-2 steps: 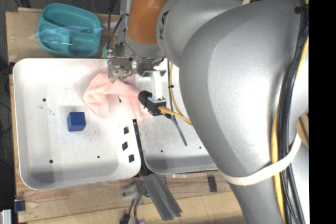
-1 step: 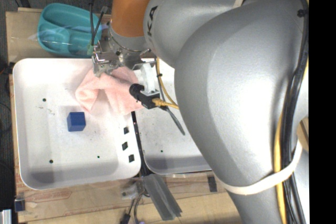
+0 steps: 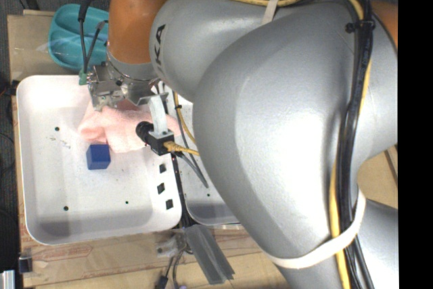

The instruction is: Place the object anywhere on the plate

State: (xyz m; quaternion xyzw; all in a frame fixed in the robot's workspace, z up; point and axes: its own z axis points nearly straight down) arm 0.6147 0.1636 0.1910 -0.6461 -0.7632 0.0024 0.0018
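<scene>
Blue cube (image 3: pixel 98 156) sits in left bin (image 3: pixel 40 213), touching pink plate (image 3: pixel 115 128). Gripper (image 3: pixel 103 95) hovers over plate's far edge, apart from cube; finger state unclear. Should centre above cube before descending.

The grey arm (image 3: pixel 270 118) hides nearly all of the right bin (image 3: pixel 210 213) and the far part of the pink plate (image 3: pixel 111 128), its gripper (image 3: pixel 105 97) sits too small and cluttered to read the fingers, and the teal object (image 3: pixel 71 37) beyond the arm is partly covered.
</scene>
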